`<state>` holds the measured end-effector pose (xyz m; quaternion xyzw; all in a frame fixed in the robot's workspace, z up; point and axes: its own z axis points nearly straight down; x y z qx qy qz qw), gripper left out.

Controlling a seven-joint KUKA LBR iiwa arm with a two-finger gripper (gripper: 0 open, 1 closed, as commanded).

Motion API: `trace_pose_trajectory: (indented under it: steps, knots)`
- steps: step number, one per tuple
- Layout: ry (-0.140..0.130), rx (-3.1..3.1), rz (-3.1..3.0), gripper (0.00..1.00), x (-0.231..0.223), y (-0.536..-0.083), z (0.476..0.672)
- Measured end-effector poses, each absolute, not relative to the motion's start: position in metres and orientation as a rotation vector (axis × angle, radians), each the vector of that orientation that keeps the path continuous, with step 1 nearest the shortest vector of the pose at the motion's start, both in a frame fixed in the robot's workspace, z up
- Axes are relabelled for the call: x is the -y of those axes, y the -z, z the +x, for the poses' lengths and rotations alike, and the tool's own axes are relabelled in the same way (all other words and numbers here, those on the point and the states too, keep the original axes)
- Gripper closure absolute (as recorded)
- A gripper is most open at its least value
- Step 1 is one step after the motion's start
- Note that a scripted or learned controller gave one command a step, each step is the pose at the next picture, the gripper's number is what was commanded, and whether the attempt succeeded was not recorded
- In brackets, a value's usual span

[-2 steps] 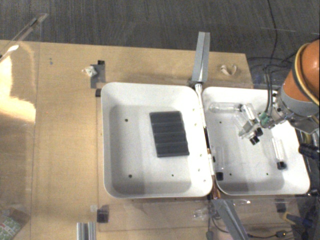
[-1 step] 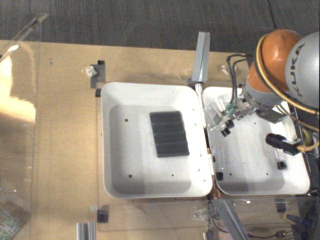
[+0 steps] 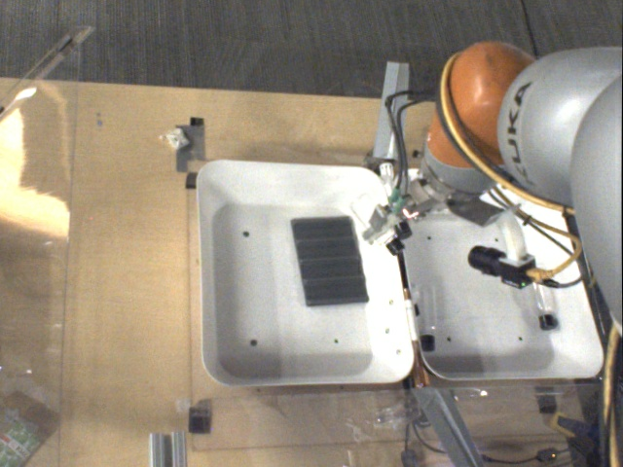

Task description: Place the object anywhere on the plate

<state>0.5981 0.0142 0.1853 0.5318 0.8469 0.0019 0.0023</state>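
In the camera view, the dark ribbed plate (image 3: 330, 260) lies flat in the left bin (image 3: 209, 290). It sits a little right of the bin's middle, with bare white floor all round it. The gripper (image 3: 387, 230) hangs over that bin's right rim, just beside the plate's far right corner, at the seam with the right bin (image 3: 506, 358). The arm (image 3: 574, 134) reaches in from the right, above the right bin.

A small pale piece (image 3: 375, 226) shows at the gripper's tip, on the side toward the plate. It is too small to tell whether it is the object or part of the tool, so I cannot say for certain where the object is. Nor can I tell whether the claw is apart, together or clamped on something.

Judging by the position, the step in hand is the last stretch of the carry onto the plate. To do it well, the tip should move a short way left and slightly nearer, so that it stands over the plate's middle and not its corner. It needs enough height to clear the bin rim first. It should then come down close above the ribs before letting go, since a drop from height could bounce off the ridges onto the white floor. After that, the safe exit is straight up, so that nothing gets dragged off.
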Motion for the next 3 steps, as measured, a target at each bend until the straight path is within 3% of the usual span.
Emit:
trace_pose_trajectory:
  steps: [1, 2, 3]
  knots:
    - [-0.007, -2.829, 1.355, 1.00, -0.111, -0.186, 0.606]
    - [-0.008, -2.893, 1.212, 1.00, -0.155, -0.202, 0.623]
    - [-0.007, -3.034, 0.790, 1.00, -0.206, -0.210, 0.657]
